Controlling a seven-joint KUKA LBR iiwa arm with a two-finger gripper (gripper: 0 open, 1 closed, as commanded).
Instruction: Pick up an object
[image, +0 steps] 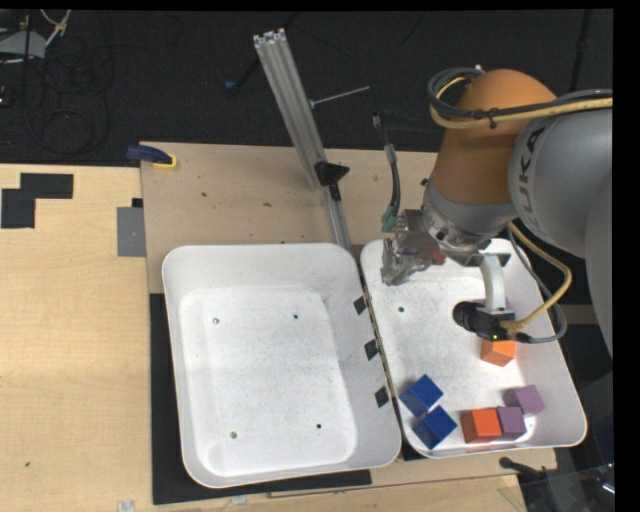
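Hovering gripper (398, 262) over right bin (440, 290) far corner, finger state unclear. Blocks cluster at near edge: blue cubes (428, 408), orange block (497, 351). Best: shift toward isolated orange block, descend centred.

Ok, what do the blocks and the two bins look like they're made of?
The blocks, such as the blue ones and the orange one, look like matte painted wood or foam: flat colour, crisp edges, no shine. I can't tell which. The bins look like moulded white plastic, with rounded rims and faint speckling.
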